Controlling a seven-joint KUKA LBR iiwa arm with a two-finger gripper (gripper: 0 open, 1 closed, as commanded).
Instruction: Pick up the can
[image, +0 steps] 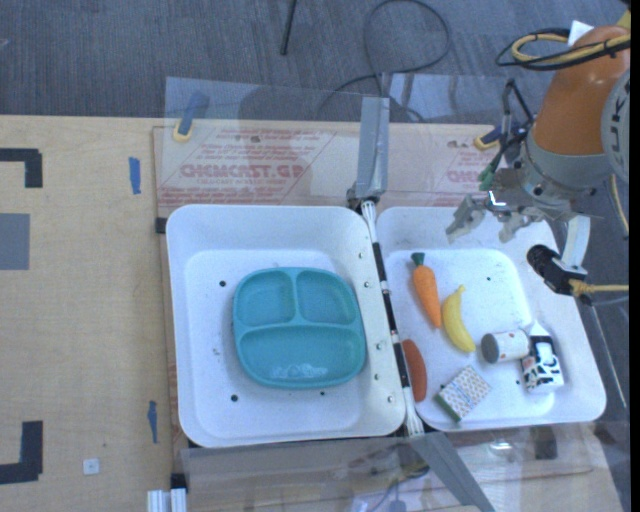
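Small grey cylindrical can (504, 346) on side, lower right of frame, inside right white bin (590, 390), beside yellow banana (457, 320). Tool (487, 222) above bin's upper edge, well apart from can, fingers spread wide, nothing held; likely readying descent.

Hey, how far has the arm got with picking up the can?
Nothing looks done yet. The can lies on its side in the right bin, between the banana and a small black-and-white item. The claw is open at the bin's far edge, apart from the can. Reaching, grasping and lifting are all left.
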